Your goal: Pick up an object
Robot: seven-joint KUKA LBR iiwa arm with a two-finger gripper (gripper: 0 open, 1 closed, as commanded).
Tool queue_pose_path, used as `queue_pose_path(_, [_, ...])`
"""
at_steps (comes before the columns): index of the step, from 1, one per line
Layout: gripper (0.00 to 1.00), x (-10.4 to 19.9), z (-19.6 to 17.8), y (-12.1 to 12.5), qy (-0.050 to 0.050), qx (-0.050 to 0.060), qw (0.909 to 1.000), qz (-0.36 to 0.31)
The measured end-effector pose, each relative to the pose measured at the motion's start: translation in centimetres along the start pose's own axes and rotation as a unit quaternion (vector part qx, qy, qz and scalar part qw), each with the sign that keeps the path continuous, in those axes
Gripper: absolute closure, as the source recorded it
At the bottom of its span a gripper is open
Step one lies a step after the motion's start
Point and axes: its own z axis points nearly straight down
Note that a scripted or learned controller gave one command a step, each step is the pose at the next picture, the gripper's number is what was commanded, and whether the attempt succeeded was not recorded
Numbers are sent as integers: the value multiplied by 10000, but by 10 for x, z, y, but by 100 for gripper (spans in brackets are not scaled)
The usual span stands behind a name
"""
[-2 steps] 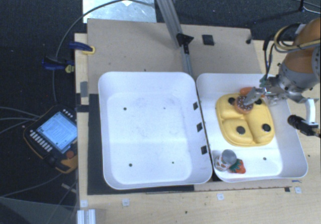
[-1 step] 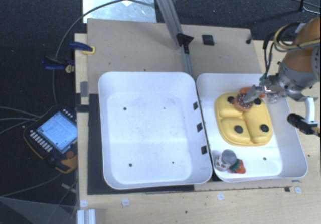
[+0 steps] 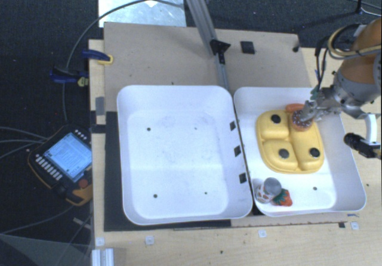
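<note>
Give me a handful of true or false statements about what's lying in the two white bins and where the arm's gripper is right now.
1. The large yellow moulded plastic piece with dark round spots lies in the right white bin. True.
2. The left white bin holds that yellow piece. False: it is in the right bin.
3. The gripper is over the right bin, at the yellow piece's upper edge. True.
4. A small grey and red-orange object sits near the right bin's front left corner. True.
5. The arm reaches in from the view's left. False: from the right.
</note>
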Motion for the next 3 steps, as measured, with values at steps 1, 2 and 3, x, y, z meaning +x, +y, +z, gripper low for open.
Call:
queue_pose_path(1, [100,2,-65,2,8,21,10000,-5])
queue_pose_path(2, [100,2,-75,3,17,45,10000,-8])
queue_pose_path(3, [100,54,-71,12,30,55,10000,-26])
